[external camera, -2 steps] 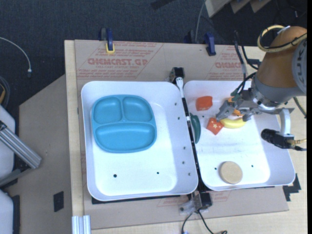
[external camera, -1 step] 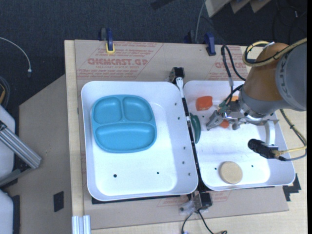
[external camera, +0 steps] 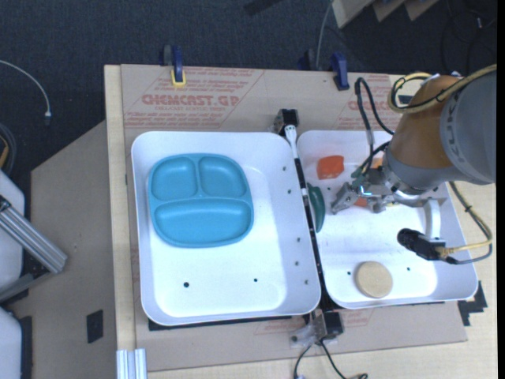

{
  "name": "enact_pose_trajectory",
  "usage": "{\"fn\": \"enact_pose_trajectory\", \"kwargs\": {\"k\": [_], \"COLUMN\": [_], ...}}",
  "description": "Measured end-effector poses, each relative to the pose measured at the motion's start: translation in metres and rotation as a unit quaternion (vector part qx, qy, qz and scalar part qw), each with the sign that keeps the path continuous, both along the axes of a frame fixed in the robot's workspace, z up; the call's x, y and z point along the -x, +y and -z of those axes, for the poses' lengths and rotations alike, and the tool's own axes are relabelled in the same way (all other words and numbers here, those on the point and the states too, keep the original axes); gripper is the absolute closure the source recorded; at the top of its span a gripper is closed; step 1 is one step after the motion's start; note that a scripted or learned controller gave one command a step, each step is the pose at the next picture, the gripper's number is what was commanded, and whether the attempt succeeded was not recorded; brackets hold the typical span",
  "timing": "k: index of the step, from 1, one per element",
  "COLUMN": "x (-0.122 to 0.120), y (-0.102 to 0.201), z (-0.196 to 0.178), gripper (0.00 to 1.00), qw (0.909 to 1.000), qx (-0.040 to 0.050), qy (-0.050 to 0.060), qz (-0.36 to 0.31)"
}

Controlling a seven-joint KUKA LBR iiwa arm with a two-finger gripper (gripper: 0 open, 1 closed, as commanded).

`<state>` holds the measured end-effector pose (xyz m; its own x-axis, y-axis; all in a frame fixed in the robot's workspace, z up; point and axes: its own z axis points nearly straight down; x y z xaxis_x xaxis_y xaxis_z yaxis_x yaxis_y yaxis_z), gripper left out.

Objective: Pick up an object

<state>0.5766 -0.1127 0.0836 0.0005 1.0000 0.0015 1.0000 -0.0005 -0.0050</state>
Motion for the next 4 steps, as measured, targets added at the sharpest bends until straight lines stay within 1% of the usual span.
{"fn": "enact_pose_trajectory", "kwargs": {"k": [1,2,3,4], "x": [-0.001,0.001,-0.003,0.001], "y": [0.000,0.010,0.003,-0.003], "z": [-0.011,-0.061,-0.107,-0.168], "gripper": [1.00,1.00,1.00,1.00], "qw": [1.0000,1.0000,1.0000,1.0000], "qx": [0.0005,0.0013,0.0016,0.0021], "qy": [-0.002,-0.004,-0.005,-0.007], "qz": [0.000,-0.001,-0.001,-0.001]}}
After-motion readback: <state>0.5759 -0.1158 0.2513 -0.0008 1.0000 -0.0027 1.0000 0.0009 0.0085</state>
